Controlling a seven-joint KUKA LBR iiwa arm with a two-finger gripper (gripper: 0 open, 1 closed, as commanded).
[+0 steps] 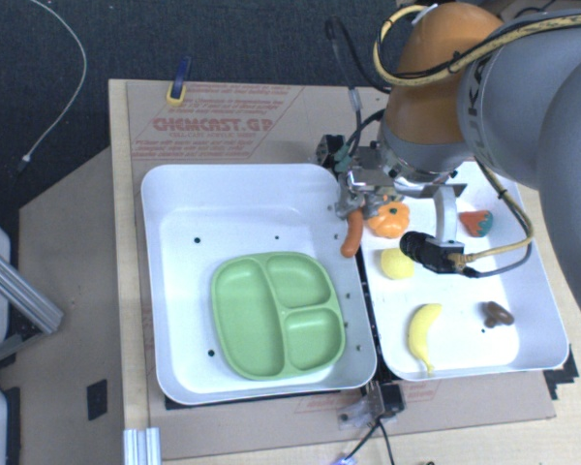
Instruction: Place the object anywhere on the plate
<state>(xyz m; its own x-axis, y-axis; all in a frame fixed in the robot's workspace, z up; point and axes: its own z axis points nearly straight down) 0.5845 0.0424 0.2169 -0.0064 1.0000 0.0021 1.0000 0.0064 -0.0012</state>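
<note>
Over the seam between the two white bins, near the desk's back edge, my claw hangs with a carrot below it. The carrot's upper end sits at my fingertips, its lower end tilts down over the rims where the bins meet, and I cannot tell whether I am clamped on it or merely touching it.

In the left bin the green plate with three compartments lies toward the front right corner, near the right wall and the front rim. The back half and left side of that bin are bare white floor, wide open for moving.

The right bin is more crowded: an orange fruit just beside my claw, a yellow lemon in front of it, a banana near the front rim, a small brown piece toward the right edge, and a red-and-green piece farther back.

Behind the left bin, the cardboard carries faded red printing that looks like "CHEMCAST"; the rest I cannot read. A blue-and-yellow clip sits on its back edge.
</note>
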